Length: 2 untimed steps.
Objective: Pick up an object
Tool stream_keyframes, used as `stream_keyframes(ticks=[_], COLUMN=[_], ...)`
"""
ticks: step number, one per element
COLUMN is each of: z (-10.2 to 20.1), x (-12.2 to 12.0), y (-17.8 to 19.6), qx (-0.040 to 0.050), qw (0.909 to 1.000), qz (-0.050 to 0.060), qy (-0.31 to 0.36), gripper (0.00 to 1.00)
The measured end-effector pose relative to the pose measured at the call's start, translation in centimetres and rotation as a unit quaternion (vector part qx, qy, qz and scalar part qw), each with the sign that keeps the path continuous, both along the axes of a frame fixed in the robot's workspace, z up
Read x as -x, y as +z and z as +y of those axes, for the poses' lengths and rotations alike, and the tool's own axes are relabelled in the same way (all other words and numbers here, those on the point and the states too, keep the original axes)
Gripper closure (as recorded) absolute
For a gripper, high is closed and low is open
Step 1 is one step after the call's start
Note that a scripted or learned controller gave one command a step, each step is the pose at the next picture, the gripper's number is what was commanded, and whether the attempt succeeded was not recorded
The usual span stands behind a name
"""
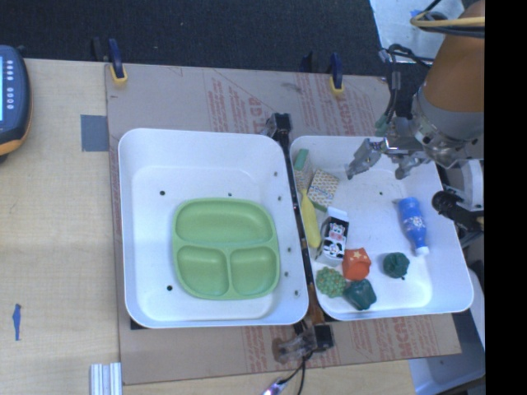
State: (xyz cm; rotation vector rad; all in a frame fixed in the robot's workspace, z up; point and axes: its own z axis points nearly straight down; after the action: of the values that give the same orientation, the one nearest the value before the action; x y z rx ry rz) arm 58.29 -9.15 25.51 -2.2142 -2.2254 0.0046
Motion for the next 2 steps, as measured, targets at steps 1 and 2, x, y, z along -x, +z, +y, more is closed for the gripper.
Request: stream_keyframes(ticks=[1,2], z=[1.9,-1.6], x=[5.5,7.7], y=[-6.7,-14.1], qx=[-0.0009,-0.0005], qw=[1.0000,1.0000], qz=[0.005,-0.005], qy=[-0.001,0.000], gripper=[0.00,0.00])
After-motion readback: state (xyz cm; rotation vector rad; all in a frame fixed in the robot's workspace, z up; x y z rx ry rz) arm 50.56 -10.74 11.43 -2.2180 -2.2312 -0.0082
